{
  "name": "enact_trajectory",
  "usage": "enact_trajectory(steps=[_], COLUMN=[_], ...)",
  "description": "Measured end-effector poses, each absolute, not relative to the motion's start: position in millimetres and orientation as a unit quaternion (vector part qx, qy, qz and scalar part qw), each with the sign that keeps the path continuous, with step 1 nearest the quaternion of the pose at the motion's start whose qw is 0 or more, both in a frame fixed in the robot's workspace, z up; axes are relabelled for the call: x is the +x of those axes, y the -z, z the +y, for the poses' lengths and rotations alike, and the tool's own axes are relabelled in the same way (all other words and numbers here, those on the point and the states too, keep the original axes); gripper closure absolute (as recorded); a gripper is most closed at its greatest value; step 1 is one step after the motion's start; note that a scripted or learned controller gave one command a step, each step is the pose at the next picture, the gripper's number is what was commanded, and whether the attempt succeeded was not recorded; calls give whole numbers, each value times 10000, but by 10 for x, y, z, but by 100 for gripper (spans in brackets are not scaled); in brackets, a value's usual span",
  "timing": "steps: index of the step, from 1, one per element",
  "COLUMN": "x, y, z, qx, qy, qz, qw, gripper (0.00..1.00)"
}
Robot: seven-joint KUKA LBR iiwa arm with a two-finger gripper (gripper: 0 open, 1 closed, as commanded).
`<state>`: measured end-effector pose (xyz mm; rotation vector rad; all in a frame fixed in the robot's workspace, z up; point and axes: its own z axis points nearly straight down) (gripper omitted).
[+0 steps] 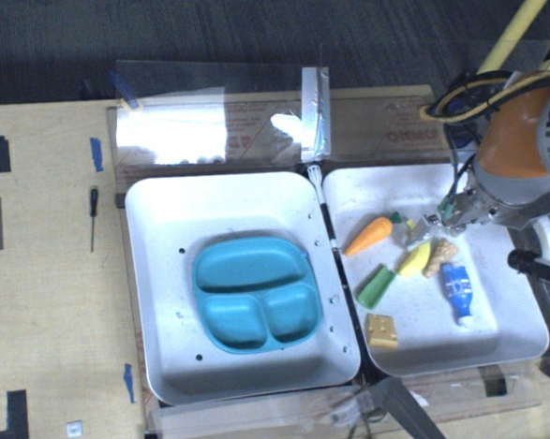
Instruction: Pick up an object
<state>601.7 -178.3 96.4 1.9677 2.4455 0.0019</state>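
Over the right bin: the grey arm reached in from the right, its jaws low above the cluster of toy food; whether they were released or clenched I could not tell from where I stood.

Risk: the pieces lay crowded, so jaws descending there might nudge two at once, or close on an edge and let it slip out.

Cause: the yellow piece and the tan piece touched each other, with the carrot just beside them, leaving little room for a clean grip.

Second risk: the cables looping near the wrist looked as if they might snag on the bin wall.

Likely target: the yellow piece, small, smooth and slanted, lying just below the jaws near the middle of the right bin.

Others in that bin: an orange carrot with a green top, a green block, a blue-and-white tube, and a holed cheese wedge near the front wall.

Left bin: held a blue divided tray, well apart from the arm.

Table: pale wood, with a screwdriver lying on it.
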Motion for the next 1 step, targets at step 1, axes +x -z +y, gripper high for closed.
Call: enact_trajectory(steps=[1], x=[6031], y=[-1076], z=[-1782], qx=[6270], qy=[-17], qz=[7790], qw=[35], gripper=[100])
